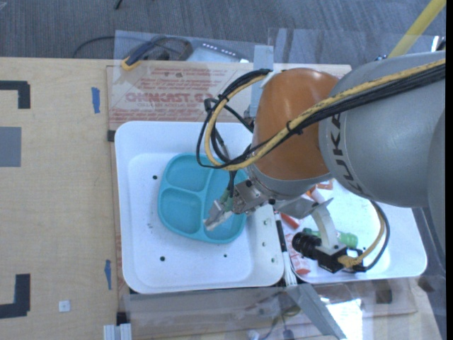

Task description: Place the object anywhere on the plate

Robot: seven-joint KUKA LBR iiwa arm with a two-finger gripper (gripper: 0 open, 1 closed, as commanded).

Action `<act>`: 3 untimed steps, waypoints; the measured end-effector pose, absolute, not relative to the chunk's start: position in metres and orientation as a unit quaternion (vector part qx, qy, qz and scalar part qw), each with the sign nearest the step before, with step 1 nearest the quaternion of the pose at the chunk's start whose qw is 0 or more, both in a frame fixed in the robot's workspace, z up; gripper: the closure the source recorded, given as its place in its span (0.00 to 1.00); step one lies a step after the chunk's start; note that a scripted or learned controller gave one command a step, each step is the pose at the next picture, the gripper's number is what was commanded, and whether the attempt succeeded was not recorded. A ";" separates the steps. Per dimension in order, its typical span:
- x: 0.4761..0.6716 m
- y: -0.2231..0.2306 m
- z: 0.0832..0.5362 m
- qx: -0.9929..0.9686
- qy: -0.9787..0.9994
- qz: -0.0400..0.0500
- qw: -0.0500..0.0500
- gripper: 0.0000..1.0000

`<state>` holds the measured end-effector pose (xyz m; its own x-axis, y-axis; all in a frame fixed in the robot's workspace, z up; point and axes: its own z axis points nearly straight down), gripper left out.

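Plate [185,202]: teal, smooth moulded plastic, faint sheen. Left bin [134,190]: white, matt plastic look. Bench top [56,190]: pale wood, dull finish. Arm [382,133]: grey shell, smooth, satin; orange band [290,129] glossier, catching light. Floor [212,6]: grey carpet, rough weave.

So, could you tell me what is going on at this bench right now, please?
A grey KUKA arm with an orange band reaches in from the right, and its tool sits over the near right corner of a light blue divided plastic plate. The plate lies in the left shallow white bin. The right bin holds small objects, some orange-red and one green. Whether the tool is carrying anything is too small to tell.
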<state>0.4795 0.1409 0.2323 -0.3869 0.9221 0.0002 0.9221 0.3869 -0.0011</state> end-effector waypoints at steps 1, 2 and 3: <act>0.480 0.141 0.243 -0.554 -0.833 -0.001 -0.001 1.00; 0.480 0.141 0.243 -0.554 -0.833 -0.001 0.000 0.00; 0.481 0.141 0.252 -0.554 -0.833 -0.001 -0.001 1.00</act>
